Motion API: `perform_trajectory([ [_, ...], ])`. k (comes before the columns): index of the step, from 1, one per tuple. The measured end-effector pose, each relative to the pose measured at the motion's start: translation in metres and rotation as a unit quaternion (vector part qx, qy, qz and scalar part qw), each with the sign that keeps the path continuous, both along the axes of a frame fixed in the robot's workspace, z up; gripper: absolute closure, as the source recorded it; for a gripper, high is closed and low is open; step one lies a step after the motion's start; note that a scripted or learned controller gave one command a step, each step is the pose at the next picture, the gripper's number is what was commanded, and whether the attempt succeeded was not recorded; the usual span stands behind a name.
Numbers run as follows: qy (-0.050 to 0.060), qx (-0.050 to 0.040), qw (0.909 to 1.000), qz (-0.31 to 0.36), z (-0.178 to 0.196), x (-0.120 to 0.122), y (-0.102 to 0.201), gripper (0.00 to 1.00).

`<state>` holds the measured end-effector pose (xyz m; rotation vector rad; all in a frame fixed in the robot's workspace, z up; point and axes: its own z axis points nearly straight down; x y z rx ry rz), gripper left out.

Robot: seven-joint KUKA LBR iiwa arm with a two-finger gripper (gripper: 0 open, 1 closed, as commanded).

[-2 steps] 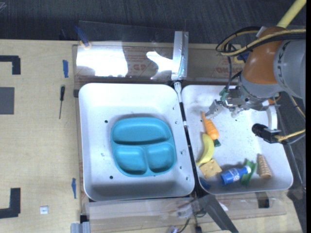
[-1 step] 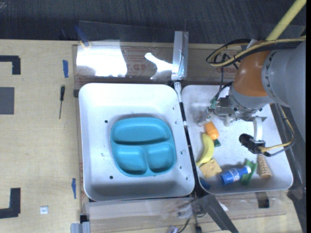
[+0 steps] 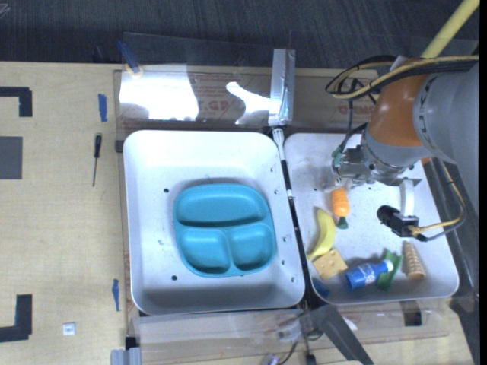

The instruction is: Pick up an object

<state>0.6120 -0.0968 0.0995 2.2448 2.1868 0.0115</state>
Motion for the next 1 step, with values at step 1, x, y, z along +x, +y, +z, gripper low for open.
perform_trajectory([
  [1, 0.001, 0.002, 1.0, -0.002, 0.0894, 0.0146, 0.0974, 1.0],
])
